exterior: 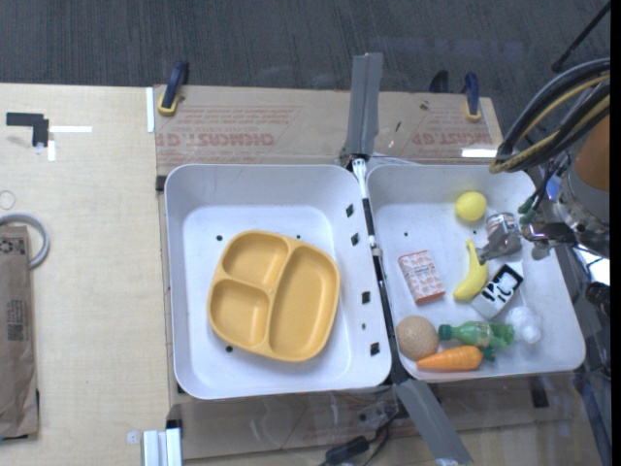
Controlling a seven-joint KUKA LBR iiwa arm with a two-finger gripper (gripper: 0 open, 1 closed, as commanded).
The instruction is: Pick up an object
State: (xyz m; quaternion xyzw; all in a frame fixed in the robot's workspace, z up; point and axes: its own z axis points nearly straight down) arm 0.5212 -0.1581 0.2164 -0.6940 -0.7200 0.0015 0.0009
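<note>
The right bin [388, 212] holds a yellow lemon [471, 206], a banana [473, 275], a pink box [421, 275], a round brown fruit [417, 337], a green bottle [475, 333], a carrot [451, 359] and a black-and-white item [502, 287]. My gripper [499, 237] reaches in from the right. It hangs over the bin's right half, just above the banana's upper end and below the lemon. I see nothing between its metal tips.
The left bin [189, 260] holds a yellow divided plate [275, 294]. A clear crumpled item [527, 326] lies by the right bin's right wall. Cables [543, 115] loop above the arm. A grey divider post [365, 105] stands behind the bins.
</note>
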